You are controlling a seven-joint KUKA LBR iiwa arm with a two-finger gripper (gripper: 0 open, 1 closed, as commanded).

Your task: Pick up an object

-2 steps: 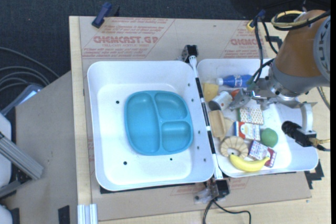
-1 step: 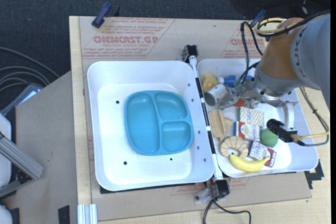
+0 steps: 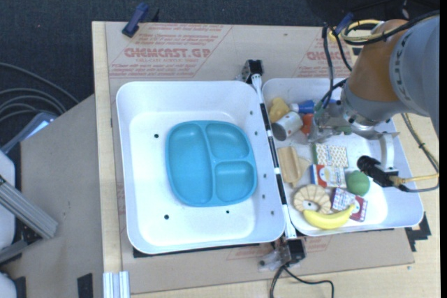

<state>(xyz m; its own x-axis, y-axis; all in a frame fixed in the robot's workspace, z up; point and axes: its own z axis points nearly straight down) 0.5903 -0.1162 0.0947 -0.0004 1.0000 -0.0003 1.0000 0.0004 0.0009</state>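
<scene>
Left bin (image 3: 133,150), centre-left of frame: holds one blue divided plate (image 3: 209,162), lying flat.

Right bin (image 3: 405,213), centre-right: crowded. Yellow block (image 3: 279,108) and small can (image 3: 287,126) in its upper left corner; tan bar (image 3: 289,164) along the left wall; checked packet (image 3: 331,155) mid-bin; cookie (image 3: 312,199) and banana (image 3: 327,219) at the lower edge; green ball (image 3: 357,182) to their right.

Gripper (image 3: 323,128): low over the upper part of the right bin, just right of the can, arm entering from upper right. Whether it is apart or together, cannot tell; nothing seen held.

Step, as judged: descent toward a pick, no grasp yet. Next move calls for settling on one object, closing, lifting straight up clear of neighbours.
</scene>
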